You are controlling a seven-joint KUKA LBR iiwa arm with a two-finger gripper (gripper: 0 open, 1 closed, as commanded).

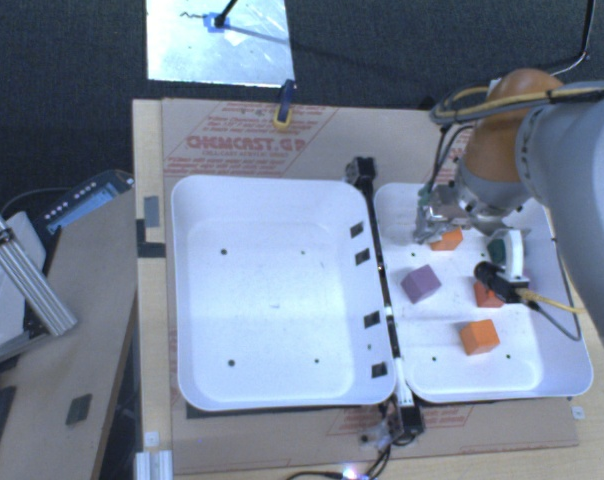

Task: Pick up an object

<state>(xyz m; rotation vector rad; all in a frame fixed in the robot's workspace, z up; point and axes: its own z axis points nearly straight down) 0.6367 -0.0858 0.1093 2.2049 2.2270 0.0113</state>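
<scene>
In the right bin (542, 368) lie a purple block (420, 283) near its left wall and an orange cube (479, 336) toward the front. A small orange block (447, 239) sits at the back of the bin. My gripper (428, 226) hangs low over the bin's back left part, just left of that small orange block and close to it. I cannot tell whether it touches the block. A red-orange block (485, 296) lies to the right of the purple one, partly hidden by the wrist.
The left white bin (272, 298) stands beside the right one, with black clips (362, 258) along the shared wall. Both rest on a cardboard sheet (242, 138). The grey arm (572, 168) covers the right bin's back right corner.
</scene>
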